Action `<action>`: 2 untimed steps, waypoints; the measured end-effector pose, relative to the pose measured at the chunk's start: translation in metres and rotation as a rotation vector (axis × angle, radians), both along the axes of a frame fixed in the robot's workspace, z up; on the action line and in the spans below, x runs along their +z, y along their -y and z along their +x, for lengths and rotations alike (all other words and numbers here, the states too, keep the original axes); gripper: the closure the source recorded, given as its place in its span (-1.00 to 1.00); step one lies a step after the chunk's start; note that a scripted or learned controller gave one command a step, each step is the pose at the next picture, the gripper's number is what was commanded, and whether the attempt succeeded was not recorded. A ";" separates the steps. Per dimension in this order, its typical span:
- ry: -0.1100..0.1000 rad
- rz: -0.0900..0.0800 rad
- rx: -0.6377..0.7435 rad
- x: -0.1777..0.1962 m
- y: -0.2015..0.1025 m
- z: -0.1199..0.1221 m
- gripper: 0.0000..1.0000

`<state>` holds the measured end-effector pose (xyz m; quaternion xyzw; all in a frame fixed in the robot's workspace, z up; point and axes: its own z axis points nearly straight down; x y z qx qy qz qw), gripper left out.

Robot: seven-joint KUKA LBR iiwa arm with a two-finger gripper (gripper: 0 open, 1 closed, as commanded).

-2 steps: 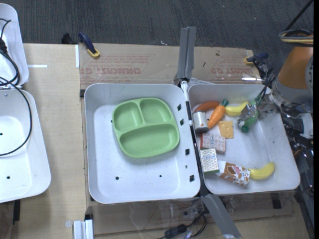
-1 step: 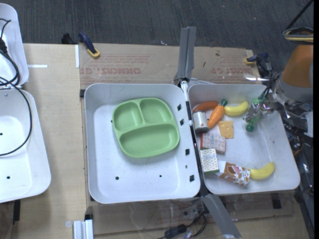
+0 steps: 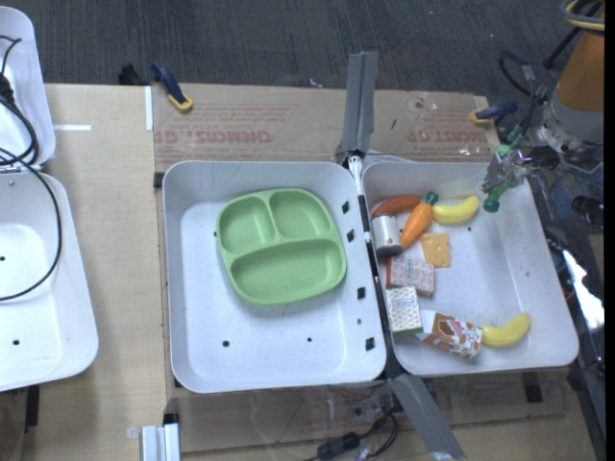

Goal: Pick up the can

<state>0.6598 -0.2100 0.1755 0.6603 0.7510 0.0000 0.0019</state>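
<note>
The can point(image 3: 385, 233) is small and silver, and it lies in the right bin point(image 3: 538, 286) close to the bin's left wall. A carrot point(image 3: 416, 221) rests just to its right and a red-orange item point(image 3: 395, 204) just behind it. My gripper point(image 3: 499, 182) hangs over the far right corner of the right bin, well to the right of the can. A yellow banana point(image 3: 455, 209) lies between the gripper and the can. Nothing is visibly held by the gripper.
The left bin point(image 3: 192, 305) holds a green divided plate point(image 3: 282, 245). In the right bin there are also an orange square point(image 3: 435, 250), two small boxes point(image 3: 410, 277) point(image 3: 404, 309), a carton point(image 3: 452, 335) and a second banana point(image 3: 506, 330). The bin's right half has open floor.
</note>
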 end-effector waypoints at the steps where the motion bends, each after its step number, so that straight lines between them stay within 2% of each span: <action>1: -0.002 0.000 0.000 -0.001 0.000 0.000 -1.00; 2: -0.004 0.001 -0.138 0.083 0.009 -0.105 -1.00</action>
